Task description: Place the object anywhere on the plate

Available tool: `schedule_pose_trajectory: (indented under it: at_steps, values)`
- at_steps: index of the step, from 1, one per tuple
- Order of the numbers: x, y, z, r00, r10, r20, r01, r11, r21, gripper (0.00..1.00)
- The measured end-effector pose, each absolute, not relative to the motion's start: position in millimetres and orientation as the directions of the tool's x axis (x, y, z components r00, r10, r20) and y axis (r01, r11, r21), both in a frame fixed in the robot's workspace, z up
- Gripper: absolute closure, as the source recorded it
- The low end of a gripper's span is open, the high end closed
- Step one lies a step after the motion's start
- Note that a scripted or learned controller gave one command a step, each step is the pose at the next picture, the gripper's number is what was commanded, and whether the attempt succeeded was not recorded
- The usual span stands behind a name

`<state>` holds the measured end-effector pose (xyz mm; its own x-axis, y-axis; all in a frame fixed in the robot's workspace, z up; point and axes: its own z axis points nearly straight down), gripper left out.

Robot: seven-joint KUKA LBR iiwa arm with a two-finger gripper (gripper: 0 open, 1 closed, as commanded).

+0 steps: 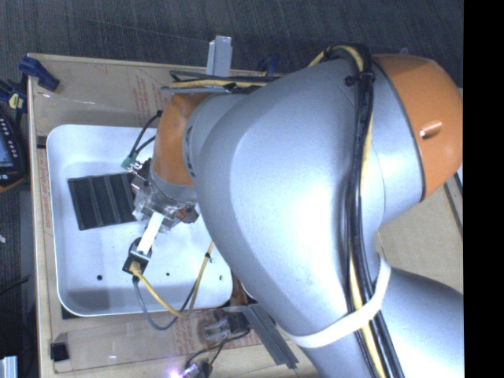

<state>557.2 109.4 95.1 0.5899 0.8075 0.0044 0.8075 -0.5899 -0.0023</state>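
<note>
End effector (151, 201) beside ribbed slab (101, 201) lying left-right.

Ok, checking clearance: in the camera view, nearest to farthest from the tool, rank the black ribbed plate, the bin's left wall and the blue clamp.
1. black ribbed plate, beside the tool, inside the bin.
2. bin's left wall, beyond the plate.
3. blue clamp, at the bench's upper-left corner.
</note>
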Motion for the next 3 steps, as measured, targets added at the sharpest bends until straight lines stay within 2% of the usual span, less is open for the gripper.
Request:
schedule_pose_trajectory:
  at_steps: [1,2,3]
  values:
    - [518.2,136,90,0.745,0.667,-0.008,0.667,-0.745,-0.007,1.00]
    - [476.2,22,233,0.736,0.677,-0.002,0.677,-0.736,-0.003,1.00]
    - [515.7,121,161,0.908,0.420,-0.007,0.420,-0.908,-0.004,1.00]
